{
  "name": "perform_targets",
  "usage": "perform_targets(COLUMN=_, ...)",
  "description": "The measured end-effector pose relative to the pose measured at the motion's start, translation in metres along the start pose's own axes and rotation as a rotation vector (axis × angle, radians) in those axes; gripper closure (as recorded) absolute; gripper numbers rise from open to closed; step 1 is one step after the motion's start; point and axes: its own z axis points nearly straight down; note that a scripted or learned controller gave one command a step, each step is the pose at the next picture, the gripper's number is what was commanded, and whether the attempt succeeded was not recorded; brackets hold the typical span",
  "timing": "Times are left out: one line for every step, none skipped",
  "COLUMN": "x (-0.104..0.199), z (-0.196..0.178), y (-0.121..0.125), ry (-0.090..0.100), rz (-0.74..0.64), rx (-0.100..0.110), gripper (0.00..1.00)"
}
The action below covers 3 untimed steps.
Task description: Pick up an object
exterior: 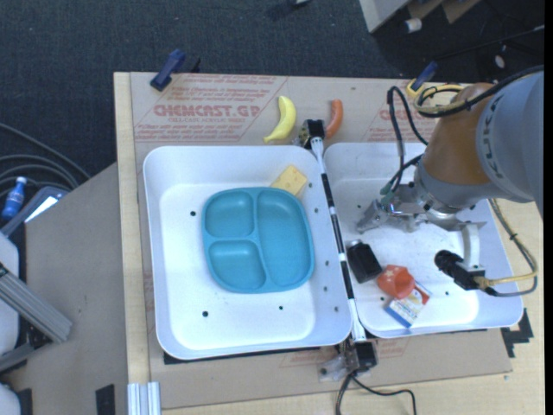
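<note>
In the right bin lie a black block, a red rounded object and a small red, white and blue packet, all near the bin's front left. My gripper hangs over the middle left of that bin, just behind the black block, and I see nothing held in it. The grey arm with its orange band comes in from the right. In the left bin a blue divided plate lies flat, with a yellow block at its far right corner.
A banana and an orange object lie on the board behind the bins. A blue clamp sits at the board's far left corner. Black cables loop beside the arm over the right bin.
</note>
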Motion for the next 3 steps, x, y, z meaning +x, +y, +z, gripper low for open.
perform_targets(x=0.014, z=0.000, y=0.052, ry=0.000, rz=0.000, rx=-0.001, gripper=0.00)
perform_targets(x=0.012, z=-0.001, y=0.090, ry=-0.001, rz=-0.001, rx=-0.001, gripper=0.00)
perform_targets(x=0.013, z=0.000, y=-0.019, ry=0.001, rz=0.002, rx=0.002, gripper=0.00)
